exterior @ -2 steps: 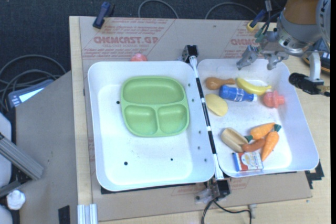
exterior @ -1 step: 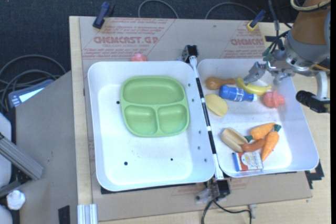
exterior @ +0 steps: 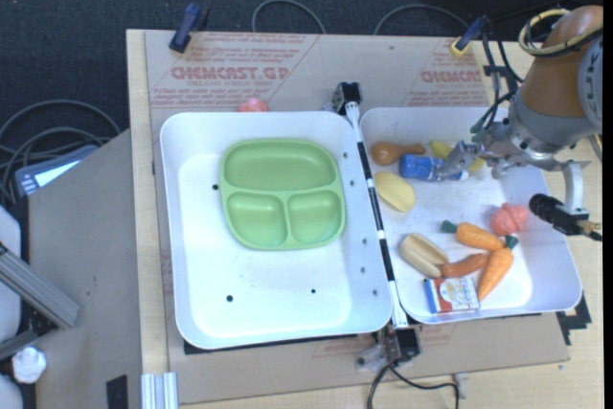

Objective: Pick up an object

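The blue block (exterior: pixel 416 167) lies in the right bin (exterior: pixel 565 287), just to the left of my claw (exterior: pixel 464 160) and nearly level with it, its long axis running left to right so it points straight at the claw tip. From this slant I cannot tell how the claw is set, nor whether it touches the block or merely sits beside it. The brown piece (exterior: pixel 385 152) lies beyond the block, the yellow lemon (exterior: pixel 395 192) below it.

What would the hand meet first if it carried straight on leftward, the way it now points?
Probably the blue toy: the hand points left at it, right beside it in the right bin. Height above it is unclear from this slant.
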Motion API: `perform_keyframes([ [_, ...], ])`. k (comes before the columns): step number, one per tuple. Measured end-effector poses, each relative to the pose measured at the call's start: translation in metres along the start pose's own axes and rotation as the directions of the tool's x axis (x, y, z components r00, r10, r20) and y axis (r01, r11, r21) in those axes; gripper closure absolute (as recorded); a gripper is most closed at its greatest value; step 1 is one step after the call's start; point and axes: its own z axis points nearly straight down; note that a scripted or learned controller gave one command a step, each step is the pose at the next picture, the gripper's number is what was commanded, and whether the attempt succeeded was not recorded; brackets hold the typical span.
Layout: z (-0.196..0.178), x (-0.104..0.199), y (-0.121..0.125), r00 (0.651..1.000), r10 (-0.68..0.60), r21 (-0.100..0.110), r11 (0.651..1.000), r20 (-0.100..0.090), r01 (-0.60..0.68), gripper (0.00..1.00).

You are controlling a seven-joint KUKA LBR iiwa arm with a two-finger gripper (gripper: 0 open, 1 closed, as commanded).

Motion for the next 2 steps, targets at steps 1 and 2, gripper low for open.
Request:
perform_keyframes([
  [1,0.029,-0.038,-0.072,1.0,0.001,0.007,1.0,-0.004,-0.001,0.0],
  [2,0.029,0.031,-0.113,1.0,0.0,0.005,1.0,-0.003,0.0,0.0],
])
